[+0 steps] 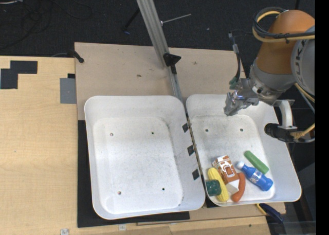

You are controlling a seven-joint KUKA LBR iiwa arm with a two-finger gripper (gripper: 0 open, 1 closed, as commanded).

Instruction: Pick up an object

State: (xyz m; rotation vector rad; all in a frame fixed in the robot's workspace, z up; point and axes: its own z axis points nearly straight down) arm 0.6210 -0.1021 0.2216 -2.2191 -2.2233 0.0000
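My gripper (232, 108) hangs over the far part of the right bin (221, 126), well away from the objects. These lie clustered in the bin's near corner: a yellow corn cob (217, 183), an orange and white box (225, 167), an orange carrot-like piece (239, 190), a blue bottle (255, 176) and a green stick (256, 161). I see nothing between the fingers.
The left bin (136, 154) sits beside the right one, split from it by a ridge with black clips. A slanted aluminium post (154, 33) rises behind the bins. Wooden bench surface lies to the left.
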